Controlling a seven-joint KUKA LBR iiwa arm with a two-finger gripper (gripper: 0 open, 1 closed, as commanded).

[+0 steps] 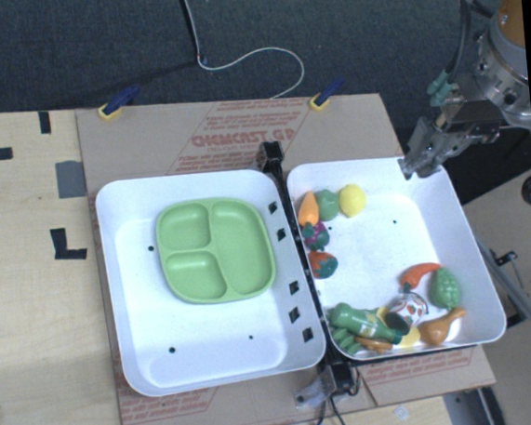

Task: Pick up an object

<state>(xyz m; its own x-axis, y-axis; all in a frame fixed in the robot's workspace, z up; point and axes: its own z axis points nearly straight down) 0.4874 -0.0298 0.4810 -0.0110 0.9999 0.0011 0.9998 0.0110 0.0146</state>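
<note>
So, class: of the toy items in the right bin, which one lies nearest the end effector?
The round yellow toy lies nearest the end effector. It sits near the bin's far edge; the other toys sit by the divider or the near corner.

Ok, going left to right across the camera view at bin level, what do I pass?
Left bin → green divided plate → carrot-like toy → yellow ball → the claw over the right bin's far right corner.

I see dark grey carpet floor behind, white cable looping across it, light wood bench with black tape marks, cardboard sheet clipped on top
</note>
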